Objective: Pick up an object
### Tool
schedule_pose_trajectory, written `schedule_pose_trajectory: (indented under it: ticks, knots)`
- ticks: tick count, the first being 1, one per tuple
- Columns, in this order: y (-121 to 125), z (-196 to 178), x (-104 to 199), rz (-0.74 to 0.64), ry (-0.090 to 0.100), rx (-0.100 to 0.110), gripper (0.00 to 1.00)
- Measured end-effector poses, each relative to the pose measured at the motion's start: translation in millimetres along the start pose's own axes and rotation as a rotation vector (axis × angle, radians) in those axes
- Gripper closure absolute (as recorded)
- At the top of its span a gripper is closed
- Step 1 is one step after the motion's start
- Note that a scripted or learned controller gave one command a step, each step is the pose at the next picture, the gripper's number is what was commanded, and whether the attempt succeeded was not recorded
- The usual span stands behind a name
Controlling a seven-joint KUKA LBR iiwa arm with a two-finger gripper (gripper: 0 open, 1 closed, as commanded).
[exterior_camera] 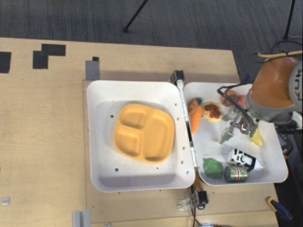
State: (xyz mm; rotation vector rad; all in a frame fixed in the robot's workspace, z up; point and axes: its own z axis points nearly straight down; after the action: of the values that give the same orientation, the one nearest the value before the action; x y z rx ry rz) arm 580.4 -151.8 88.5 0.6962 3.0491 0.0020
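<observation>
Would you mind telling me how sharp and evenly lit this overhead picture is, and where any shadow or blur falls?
Camera view: soft, even light; no harsh glare on the white bins. A faint shadow lies inside the left bin below the yellow tray. The tray and the carrot are fairly sharp; the gripper and the small toys near it look slightly blurred.

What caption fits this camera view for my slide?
Gripper hangs over the right bin of toys; yellow tray sits in the left bin.
</observation>
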Motion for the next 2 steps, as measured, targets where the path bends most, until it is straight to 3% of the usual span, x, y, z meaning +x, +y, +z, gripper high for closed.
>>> schedule_pose_trajectory:
  ticks: [1,2]
  knots:
    - [6.2,1.5,-30.7,-0.265,0.007,0.000,0.00]
    - [54.6,2.8,-62.9,-0.477,0.007,0.000,0.00]
